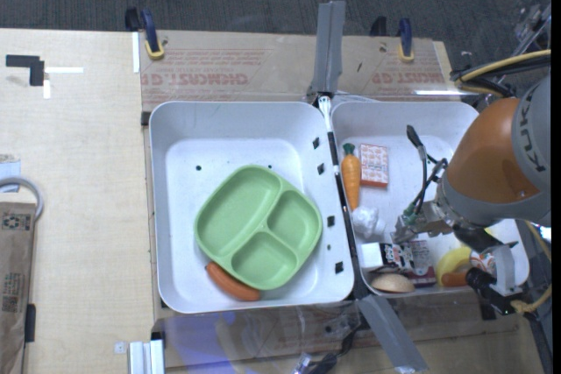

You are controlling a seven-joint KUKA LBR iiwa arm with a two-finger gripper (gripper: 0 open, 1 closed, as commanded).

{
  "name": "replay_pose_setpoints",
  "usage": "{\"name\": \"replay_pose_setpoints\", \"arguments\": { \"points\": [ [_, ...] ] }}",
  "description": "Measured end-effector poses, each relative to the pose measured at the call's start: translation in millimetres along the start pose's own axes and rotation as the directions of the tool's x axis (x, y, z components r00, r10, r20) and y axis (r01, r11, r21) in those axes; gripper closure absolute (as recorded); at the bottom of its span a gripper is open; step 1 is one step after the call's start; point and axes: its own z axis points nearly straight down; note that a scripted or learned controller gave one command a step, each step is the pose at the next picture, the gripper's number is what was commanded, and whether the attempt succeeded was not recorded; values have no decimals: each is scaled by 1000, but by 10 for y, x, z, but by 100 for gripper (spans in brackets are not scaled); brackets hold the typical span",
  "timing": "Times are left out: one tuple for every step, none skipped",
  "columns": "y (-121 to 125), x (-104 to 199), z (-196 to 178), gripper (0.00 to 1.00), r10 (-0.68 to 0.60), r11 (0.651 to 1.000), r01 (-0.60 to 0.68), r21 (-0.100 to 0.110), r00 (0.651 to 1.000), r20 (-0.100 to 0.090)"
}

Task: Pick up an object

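Note:
The right bin (399,114) holds a toy carrot (351,175) along its left wall, with a pink printed box (374,165) beside it. A white crumpled item (366,222) lies below the carrot. Near the front wall are a small printed packet (408,257), a bread roll (393,282), a yellow banana (456,259) and a small orange piece (453,278). My gripper (410,226) hangs low in this bin, just right of the white item and above the packet. The orange wrist band (491,158) hides the bin's right half.
The left bin (175,188) holds a green divided plate (259,226) with a reddish sausage (232,283) partly under its front edge. A thin dark handle (414,140) sticks up near the box. A metal divider (329,48) runs between the bins.

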Motion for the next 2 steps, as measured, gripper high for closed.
{"name": "replay_pose_setpoints", "arguments": {
  "points": [
    [0, 0, 0, 0, 1, 1000, -1, 0, 1000, 0],
    [-6, -688, -414, 0, 82, 997, -82, -3, 997, 2]
  ]
}}
